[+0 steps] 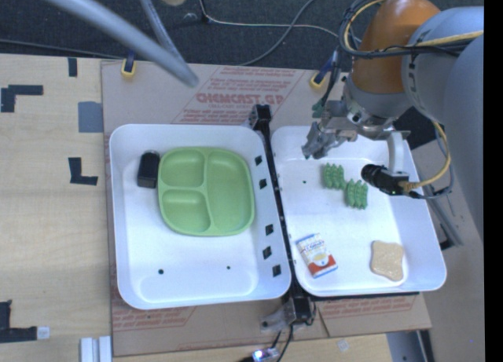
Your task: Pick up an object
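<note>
One camera, fixed above bench, looking down at slant. Both bins in frame: left bin (126,219) and right bin (424,235) side by side, mid-distance. Arm (409,46) enters from right, near lens, large. Blurred grey struts (94,15) cross top left, very near camera.

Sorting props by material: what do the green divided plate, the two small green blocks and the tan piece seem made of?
Green plate: likely moulded plastic, smooth, matte, with a soft sheen.
Green blocks: probably hard studded plastic, like building bricks.
Tan piece: unclear; pale and rough-looking, maybe foam or toy bread.
</note>
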`<state>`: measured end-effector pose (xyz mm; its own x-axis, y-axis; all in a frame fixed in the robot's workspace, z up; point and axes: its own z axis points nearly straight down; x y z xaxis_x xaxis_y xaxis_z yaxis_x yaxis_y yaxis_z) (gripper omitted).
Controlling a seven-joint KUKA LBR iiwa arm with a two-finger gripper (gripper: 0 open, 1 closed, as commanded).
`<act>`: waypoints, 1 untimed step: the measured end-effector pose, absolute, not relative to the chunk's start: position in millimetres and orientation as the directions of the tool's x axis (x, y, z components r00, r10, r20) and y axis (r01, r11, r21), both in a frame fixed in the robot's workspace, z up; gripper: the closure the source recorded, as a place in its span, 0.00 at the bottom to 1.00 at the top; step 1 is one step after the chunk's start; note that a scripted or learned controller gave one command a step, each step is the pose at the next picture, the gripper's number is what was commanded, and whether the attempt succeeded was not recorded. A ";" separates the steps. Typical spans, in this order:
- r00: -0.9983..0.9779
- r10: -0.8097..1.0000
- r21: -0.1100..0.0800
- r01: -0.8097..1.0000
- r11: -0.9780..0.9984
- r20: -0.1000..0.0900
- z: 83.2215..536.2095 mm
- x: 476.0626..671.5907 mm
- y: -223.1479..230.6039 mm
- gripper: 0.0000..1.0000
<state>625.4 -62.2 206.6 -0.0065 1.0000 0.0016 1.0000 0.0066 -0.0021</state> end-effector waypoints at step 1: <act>-0.006 1.000 -0.002 1.000 0.006 0.002 219.1 613.3 -13.9 1.00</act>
